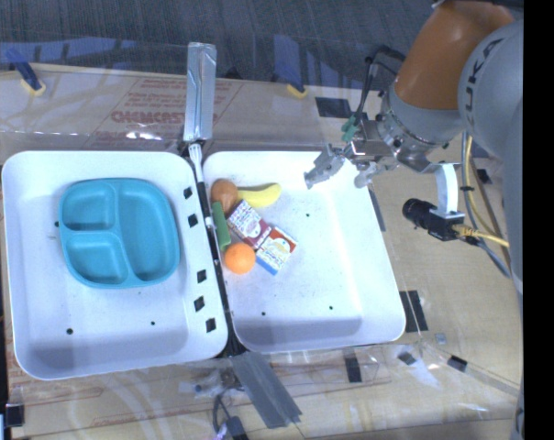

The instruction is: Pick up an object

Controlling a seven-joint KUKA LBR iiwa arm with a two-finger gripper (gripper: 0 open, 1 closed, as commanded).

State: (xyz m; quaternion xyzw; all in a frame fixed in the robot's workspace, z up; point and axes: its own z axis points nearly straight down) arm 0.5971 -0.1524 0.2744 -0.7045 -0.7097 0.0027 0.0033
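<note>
My gripper (341, 172) hangs over the back right part of the right bin (350, 273), its two fingers spread apart with nothing between them. A cluster of objects lies at the bin's left side: a yellow banana (260, 193), a brown round fruit (224, 192), a green stick-like item (220, 225), an orange (239, 258), and two small cartons (266, 236) printed red, white and blue. The gripper is well to the right of and above this cluster.
The left bin (38, 337) holds a blue divided plate (119, 231). A metal post (200, 90) stands at the back between the bins. The right bin's front and right floor is bare.
</note>
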